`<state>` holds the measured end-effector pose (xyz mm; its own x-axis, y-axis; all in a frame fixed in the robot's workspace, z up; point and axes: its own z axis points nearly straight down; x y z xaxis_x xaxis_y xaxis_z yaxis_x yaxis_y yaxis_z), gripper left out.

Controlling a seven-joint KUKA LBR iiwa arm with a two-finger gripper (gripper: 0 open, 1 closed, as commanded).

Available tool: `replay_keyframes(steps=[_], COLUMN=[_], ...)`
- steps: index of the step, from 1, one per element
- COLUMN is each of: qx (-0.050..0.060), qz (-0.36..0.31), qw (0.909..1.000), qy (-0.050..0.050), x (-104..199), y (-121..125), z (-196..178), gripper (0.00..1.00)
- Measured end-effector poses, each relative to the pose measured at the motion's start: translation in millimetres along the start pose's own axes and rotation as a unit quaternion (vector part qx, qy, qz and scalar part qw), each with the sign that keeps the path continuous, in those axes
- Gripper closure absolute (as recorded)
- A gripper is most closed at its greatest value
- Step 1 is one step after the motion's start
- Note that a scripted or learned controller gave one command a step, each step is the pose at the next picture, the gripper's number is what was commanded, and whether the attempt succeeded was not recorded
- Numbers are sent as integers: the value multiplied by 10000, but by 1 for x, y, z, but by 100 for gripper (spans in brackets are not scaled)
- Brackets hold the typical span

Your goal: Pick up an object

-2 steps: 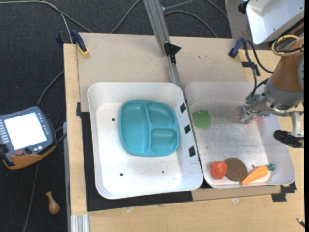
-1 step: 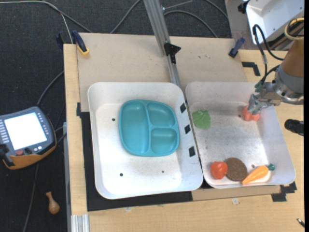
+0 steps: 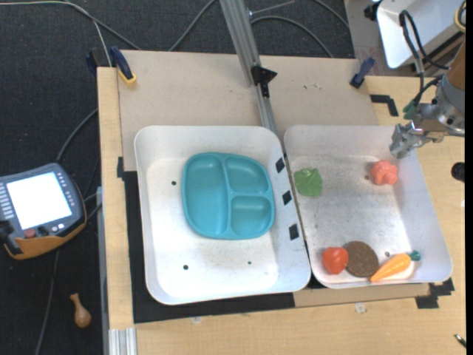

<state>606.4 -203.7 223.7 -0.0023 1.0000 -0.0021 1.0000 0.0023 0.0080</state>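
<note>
The right bin (image 3: 414, 198) holds a pink lumpy object (image 3: 383, 172) near its far right side, a green leafy piece (image 3: 308, 182) by its left wall, and along its front edge a red tomato (image 3: 335, 259), a brown round patty (image 3: 361, 258) and an orange carrot (image 3: 392, 266). My gripper (image 3: 403, 143) hangs over the right bin's far right corner, just above and to the right of the pink object. I see nothing between its fingers.
The left bin (image 3: 166, 265) carries a teal divided plate (image 3: 228, 195). A metal pole (image 3: 240, 32) slants down to the seam between the bins. Blue clamps (image 3: 122, 65) sit at the board's far corners. A teach pendant (image 3: 37, 209) lies on the floor at left.
</note>
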Motion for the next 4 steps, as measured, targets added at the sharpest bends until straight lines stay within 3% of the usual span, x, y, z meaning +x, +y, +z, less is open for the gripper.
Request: replay_keyframes(steps=[1,2,4], qx=[-4,41,50], qz=[1,-8,-8], qw=[10000,10000,10000], qy=[-3,14,15], x=[3,53,160], y=[0,3,22], z=[-65,-67,-34], gripper=[100,100,100])
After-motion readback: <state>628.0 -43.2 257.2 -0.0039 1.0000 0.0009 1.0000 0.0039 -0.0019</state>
